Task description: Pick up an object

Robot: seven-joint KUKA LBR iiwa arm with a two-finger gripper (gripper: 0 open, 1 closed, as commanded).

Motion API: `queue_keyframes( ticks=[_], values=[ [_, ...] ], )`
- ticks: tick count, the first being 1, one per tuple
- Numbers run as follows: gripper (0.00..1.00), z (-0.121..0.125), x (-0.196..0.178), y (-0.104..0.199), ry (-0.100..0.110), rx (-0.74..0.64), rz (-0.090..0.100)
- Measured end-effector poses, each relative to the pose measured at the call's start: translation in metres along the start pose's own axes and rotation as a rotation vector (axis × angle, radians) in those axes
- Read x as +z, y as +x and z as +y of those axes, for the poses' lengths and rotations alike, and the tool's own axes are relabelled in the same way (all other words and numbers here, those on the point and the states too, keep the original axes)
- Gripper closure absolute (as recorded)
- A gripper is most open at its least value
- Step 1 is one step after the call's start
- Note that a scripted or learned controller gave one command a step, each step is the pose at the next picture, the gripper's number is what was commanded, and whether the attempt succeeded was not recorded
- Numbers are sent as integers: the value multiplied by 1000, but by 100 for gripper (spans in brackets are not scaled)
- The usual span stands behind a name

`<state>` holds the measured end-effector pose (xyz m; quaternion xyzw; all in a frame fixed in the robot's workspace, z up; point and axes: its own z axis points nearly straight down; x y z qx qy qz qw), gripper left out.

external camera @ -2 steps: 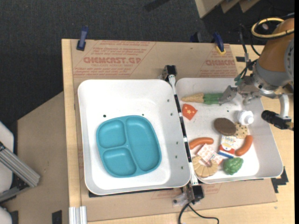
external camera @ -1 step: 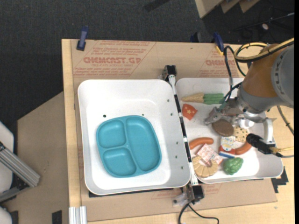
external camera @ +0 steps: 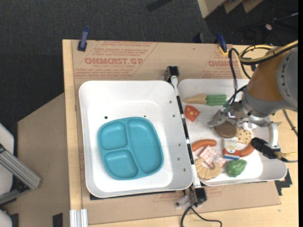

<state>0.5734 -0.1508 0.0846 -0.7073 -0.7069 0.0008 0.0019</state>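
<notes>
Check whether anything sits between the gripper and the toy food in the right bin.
Nothing visible does. The gripper is low in the right bin, directly by a brown piece, with the strawberry, sausage and corn lying around it.

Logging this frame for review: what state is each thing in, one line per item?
Gripper: low in the right bin, fingers not readable.
Blue divided plate: lying flat in the left bin.
Carrot: lying on its side, near the right bin's far edge.
Red strawberry-like piece: resting apart from the gripper.
Sausage: lying flat.
Green leafy piece: resting at the near edge.
Right bin: holding a cluster of toy foods.
</notes>
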Motion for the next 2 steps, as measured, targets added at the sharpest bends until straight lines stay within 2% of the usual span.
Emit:
queue_keyframes(
  ticks=[1, 2],
  values=[
    [100, 1, -10, 0, -3, 0, -1],
    [100, 24, -106, 103, -15, -12, 1]
  ],
)
